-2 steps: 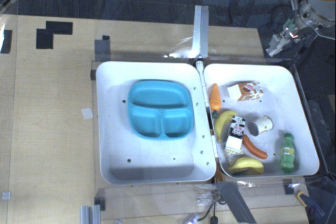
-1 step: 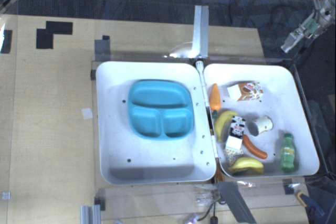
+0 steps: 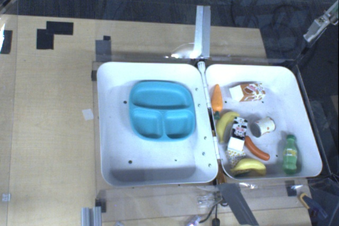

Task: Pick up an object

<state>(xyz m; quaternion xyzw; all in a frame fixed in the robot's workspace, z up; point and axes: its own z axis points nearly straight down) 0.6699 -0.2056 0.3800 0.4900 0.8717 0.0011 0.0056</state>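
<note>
Nearest us in the right bin [image 3: 296, 82], a banana [image 3: 249, 166], sausage [image 3: 257, 149] and green bottle [image 3: 290, 154] crowd together; farther back, the carton [image 3: 248, 92] sits clear, so we target it. Left bin holds a blue tray [image 3: 161, 109]. Gripper state: cannot tell.

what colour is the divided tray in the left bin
Light blue; the divided tray shows clearly in the camera view.

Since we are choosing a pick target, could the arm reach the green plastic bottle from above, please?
Probably yes: the green plastic bottle lies apart near the right white bin's right wall, nothing on top; that wall might crowd one finger.
</note>
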